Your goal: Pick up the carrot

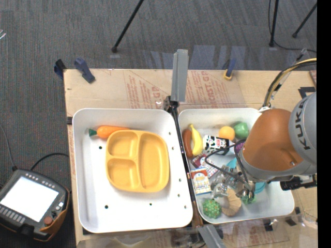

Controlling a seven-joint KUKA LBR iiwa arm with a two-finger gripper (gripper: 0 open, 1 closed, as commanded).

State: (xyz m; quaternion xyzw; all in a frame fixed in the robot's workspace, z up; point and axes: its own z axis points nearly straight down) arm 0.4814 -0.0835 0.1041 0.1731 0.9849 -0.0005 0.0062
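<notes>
carrot [109, 131]: left bin [85, 200], far-left corner, touching tray [138, 160]
gripper [231, 186]: low over right bin [282, 205] clutter, wrong bin
claw: can't tell

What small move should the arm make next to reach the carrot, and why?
Probably lift up and travel across to the left bin. The gripper hangs low over the cluttered right bin, among the toys, while the carrot lies in the left bin's far corner, touching the yellow tray. Rising first should avoid dragging toys along.
</notes>
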